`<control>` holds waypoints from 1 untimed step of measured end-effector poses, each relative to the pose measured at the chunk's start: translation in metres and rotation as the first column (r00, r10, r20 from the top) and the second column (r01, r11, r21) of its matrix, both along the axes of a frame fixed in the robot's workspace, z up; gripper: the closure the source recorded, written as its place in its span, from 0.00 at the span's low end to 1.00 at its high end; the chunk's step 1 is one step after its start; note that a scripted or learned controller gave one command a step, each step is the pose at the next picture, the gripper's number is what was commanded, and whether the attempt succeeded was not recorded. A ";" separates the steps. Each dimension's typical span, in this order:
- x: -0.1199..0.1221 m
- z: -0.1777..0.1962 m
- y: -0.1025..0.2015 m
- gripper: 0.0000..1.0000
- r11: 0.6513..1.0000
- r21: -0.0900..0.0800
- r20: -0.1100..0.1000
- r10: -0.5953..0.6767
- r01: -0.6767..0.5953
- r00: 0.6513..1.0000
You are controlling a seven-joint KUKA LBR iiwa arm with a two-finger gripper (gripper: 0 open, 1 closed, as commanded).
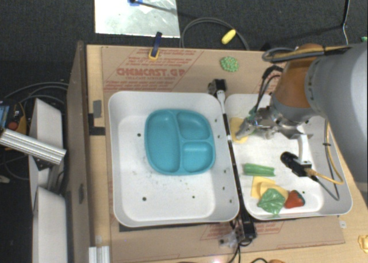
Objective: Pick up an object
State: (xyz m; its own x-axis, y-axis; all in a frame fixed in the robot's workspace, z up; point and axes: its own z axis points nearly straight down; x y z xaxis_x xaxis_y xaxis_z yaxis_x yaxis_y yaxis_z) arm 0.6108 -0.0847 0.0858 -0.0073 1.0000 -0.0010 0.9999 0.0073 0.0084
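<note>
Reading "CHEMCAST GP" (red print), the cardboard sheet [150, 71] underlies both bins [172, 213].

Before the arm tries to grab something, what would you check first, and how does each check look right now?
1. Things to pick lie in the right bin: ok; green piece, yellow piece, red piece.
2. Gripper is over that bin: ok, near its upper left corner.
3. Gripper carries nothing: cannot tell.
4. Nearest target: ok, a yellow bit lies beside the gripper.
5. Blue plate out of the way: ok, in the left bin.
</note>
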 end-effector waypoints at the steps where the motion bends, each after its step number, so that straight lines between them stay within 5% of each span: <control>1: 0.052 0.007 -0.014 0.00 1.000 -0.001 0.001 0.000 0.000 1.000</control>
State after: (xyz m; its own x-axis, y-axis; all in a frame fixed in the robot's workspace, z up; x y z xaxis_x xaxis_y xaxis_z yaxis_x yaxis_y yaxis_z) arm 0.6626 -0.0984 0.0924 -0.0070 1.0000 -0.0016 0.9999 0.0071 0.0089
